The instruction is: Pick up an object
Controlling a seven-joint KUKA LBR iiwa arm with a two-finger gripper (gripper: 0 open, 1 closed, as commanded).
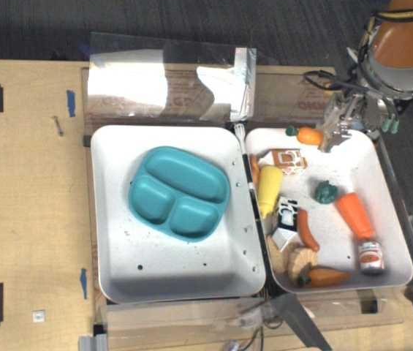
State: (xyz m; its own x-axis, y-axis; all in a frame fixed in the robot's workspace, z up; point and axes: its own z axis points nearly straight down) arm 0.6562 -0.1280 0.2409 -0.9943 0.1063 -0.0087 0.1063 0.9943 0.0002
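Observation:
My gripper (335, 139) hangs over the far edge of the right bin (392, 218), fingers pointing down beside a small orange toy (308, 135) with a green top. Nothing shows between the fingers. In the right bin lie a yellow bottle (268, 189), a printed snack packet (287, 159), a dark green lump (327, 192), an orange bottle (355, 215), a red sausage (306, 229), a small red-labelled can (370, 256), a carrot (326, 275) and a black-and-white box (287, 214).
The left bin (111, 247) holds a teal divided tray (179, 192). A shiny foil-covered panel (169, 85) stands behind the bins. Brown cardboard bench surface (23, 218) spreads to the left.

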